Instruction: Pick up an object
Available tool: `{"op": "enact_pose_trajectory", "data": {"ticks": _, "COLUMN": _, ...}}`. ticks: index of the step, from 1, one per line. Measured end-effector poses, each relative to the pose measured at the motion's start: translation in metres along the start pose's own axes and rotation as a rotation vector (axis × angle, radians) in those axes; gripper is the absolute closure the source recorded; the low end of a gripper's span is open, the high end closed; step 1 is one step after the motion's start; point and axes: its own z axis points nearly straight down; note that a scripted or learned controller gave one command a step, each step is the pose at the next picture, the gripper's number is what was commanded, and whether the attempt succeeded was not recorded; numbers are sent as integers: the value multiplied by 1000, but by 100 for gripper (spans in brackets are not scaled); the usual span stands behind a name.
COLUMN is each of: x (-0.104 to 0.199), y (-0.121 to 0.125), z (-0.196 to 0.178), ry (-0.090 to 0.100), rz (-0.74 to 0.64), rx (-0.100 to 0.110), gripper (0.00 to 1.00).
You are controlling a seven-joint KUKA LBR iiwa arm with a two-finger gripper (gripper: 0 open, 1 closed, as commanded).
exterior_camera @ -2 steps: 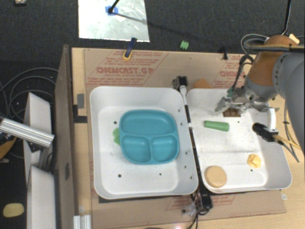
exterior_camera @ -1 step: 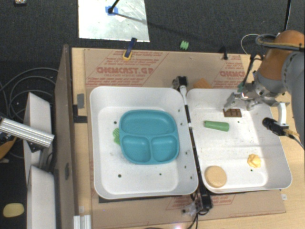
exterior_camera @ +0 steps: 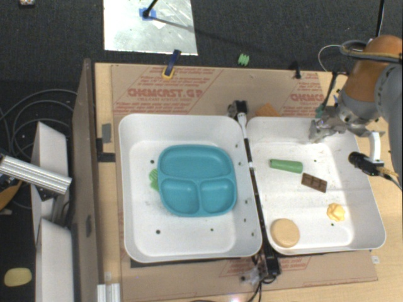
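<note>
So the tabletop (exterior_camera: 208, 87) has two white bins side by side: the left bin (exterior_camera: 135, 168) holds a big teal divided plate (exterior_camera: 196, 179) with a bit of something green (exterior_camera: 153, 179) poking out from under its left edge. The right bin (exterior_camera: 362, 197) has a round tan bun thing (exterior_camera: 285, 233) near the front, a green cylinder (exterior_camera: 286, 165) mid-bin, a brown chocolate-looking bar (exterior_camera: 314, 182) just right of it and a small yellow piece (exterior_camera: 336, 212) below that. The arm's claw (exterior_camera: 322, 129) hangs over the right bin's back corner, well apart from all of them, and honestly I can't tell if it's open or closed.
</note>
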Motion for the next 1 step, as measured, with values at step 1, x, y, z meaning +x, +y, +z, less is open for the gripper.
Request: {"op": "enact_pose_trajectory", "data": {"ticks": 1, "x": 0, "y": 0, "z": 1, "ry": 0, "rz": -1, "rx": 1, "gripper": 0}}
